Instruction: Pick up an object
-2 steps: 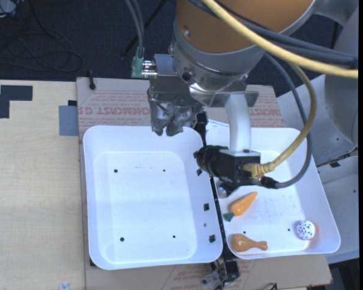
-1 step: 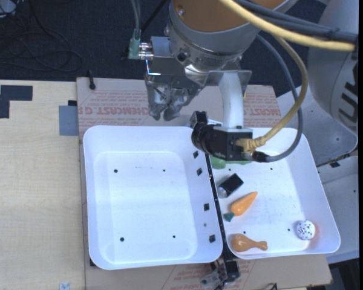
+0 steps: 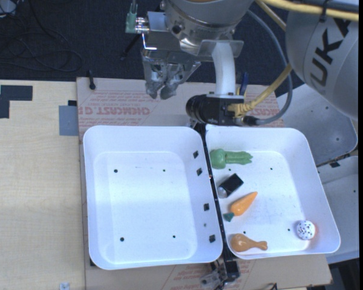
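Gripper (image 3: 163,86) high at 12 o'clock, beyond both bins; fingers pressed together, pinching nothing. Candidates in right bin (image 3: 317,180): green toy (image 3: 230,158), carrot (image 3: 244,203), ball (image 3: 305,229). Best: spread fingers, descend on carrot at 5 o'clock, across its narrow width.

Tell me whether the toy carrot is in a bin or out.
In. The toy carrot lies on the floor of the right bin, beside a small black block.

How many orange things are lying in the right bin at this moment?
2. The orange carrot lies near the middle of the right bin, just below the black block. The orange gourd-shaped toy lies at the bin's near edge, by the divider. Nothing appears hidden.
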`<state>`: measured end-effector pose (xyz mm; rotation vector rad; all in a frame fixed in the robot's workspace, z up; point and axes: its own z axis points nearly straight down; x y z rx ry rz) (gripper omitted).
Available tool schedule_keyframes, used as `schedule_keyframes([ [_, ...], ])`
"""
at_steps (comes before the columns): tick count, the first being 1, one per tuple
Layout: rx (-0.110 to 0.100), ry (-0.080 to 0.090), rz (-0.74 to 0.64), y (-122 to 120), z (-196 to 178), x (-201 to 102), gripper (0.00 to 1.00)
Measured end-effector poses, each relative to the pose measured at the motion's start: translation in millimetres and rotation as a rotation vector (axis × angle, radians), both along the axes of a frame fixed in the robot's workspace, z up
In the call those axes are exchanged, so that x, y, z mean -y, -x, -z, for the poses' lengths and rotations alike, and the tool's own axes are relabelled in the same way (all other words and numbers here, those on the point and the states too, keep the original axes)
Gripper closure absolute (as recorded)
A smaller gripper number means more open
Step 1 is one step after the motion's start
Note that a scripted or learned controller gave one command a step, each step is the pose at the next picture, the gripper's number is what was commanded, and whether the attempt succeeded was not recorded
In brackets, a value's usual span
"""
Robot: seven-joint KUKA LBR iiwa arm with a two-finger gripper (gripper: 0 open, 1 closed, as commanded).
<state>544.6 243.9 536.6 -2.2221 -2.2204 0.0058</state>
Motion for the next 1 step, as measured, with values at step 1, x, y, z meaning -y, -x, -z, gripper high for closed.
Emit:
schedule_keyframes([
  [1,-0.004,0.0,-0.005,57.1,-1.1,0.3,1.0],
])
